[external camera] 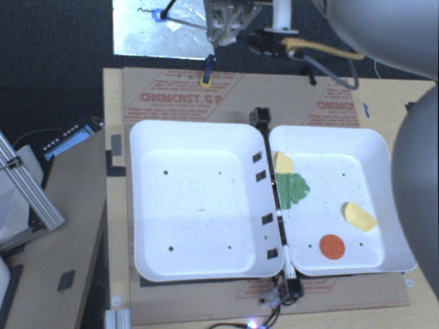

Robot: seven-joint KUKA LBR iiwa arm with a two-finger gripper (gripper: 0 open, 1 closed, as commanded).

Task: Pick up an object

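The right bin point(370, 142) holds a green flat piece point(293, 188) by its left wall, a small yellow piece point(283, 162) just behind it, a yellow oval point(359, 216) toward the right, and an orange-red disc point(333, 247) near the front. My gripper point(223, 36) hangs high at the top of the view, above the bench's back edge and well behind both bins. Nothing shows between its fingers.
The left bin point(144, 149) stands beside the right one, joined by a black clip strip point(269, 184). A yellow and blue clamp point(206, 74) sits on the cardboard behind the bins. A yellow cable point(322, 48) runs along the arm at the top.
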